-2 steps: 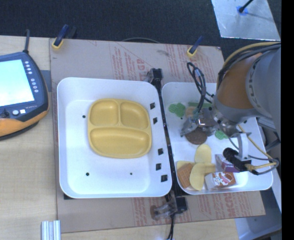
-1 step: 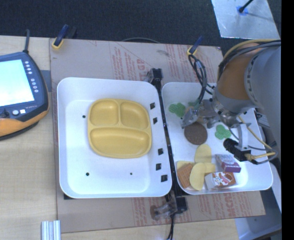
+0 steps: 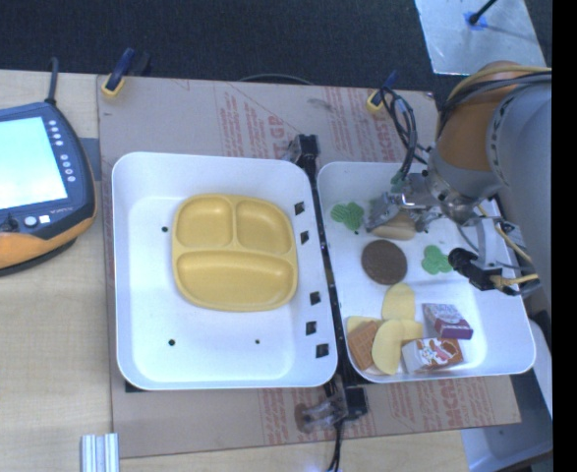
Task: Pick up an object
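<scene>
My gripper (image 3: 402,212) is low over the back of the right bin (image 3: 509,362), reaching in from the right. It stands open, its fingers spread to either side of a tan food piece (image 3: 396,231) that peeks out just below them. I cannot tell whether they touch it. A green leafy piece (image 3: 347,214) lies just left of the gripper. A brown round cookie (image 3: 383,262) sits in front of it, and another green piece (image 3: 435,260) lies to the cookie's right.
Yellow slices (image 3: 394,323), a waffle (image 3: 363,340), a purple box (image 3: 446,320) and a red-and-white packet (image 3: 432,354) crowd the right bin's front. The left bin (image 3: 141,293) holds a yellow divided plate (image 3: 235,252). A teach pendant (image 3: 23,185) lies at far left.
</scene>
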### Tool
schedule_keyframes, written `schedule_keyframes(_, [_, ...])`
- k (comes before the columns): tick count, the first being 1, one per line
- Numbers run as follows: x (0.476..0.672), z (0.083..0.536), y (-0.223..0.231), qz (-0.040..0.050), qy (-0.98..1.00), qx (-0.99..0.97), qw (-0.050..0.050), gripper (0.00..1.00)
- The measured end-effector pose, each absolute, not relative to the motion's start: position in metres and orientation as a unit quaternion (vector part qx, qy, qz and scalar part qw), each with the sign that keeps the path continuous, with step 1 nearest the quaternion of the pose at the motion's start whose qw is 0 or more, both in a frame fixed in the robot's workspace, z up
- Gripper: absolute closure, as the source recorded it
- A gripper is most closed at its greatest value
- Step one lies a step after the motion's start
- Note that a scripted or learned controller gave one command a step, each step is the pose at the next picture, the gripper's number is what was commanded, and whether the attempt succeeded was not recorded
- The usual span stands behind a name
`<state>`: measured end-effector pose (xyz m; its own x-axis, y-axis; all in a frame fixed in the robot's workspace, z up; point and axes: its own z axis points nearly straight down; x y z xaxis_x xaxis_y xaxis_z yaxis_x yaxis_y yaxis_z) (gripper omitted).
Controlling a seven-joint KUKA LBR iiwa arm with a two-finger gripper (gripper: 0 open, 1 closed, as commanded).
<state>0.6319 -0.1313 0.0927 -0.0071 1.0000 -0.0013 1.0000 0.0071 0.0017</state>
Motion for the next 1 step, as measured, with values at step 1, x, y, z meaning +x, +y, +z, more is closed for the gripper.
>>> schedule_keyframes(1, [0.5833,0.0916,-0.1371,-0.0023,0.708,0.706,-0.003,0.0])
